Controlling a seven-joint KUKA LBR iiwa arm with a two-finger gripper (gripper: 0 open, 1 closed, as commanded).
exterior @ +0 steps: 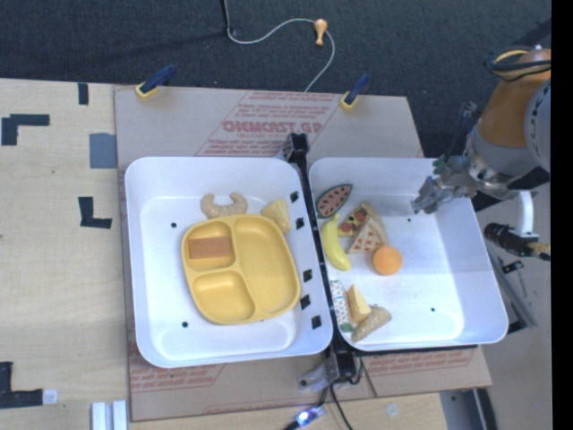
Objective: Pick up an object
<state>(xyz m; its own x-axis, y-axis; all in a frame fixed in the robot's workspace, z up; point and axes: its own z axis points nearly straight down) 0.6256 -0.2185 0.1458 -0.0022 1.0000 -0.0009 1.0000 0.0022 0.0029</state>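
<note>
The right bin point(466, 267) holds several toy foods: an orange ball point(387, 261), a yellow banana point(335, 245), a sandwich wedge point(363, 235), a watermelon slice point(334, 199), a cheese wedge point(357, 303) and a cone-shaped piece point(371, 322). My gripper point(428, 197) hangs over the bin's far right part, right of the sandwich wedge and above the orange ball. Nothing shows between its fingers. The grey arm with its orange band point(510, 124) comes in from the right.
The left bin point(152, 267) holds a yellow divided tray point(251, 285) with a tan block point(210, 248) in one compartment, plus a pretzel-like piece point(222, 205) and a yellow wedge point(277, 213). A clip-lined divider point(309, 240) separates the bins. A cable point(269, 34) lies beyond.
</note>
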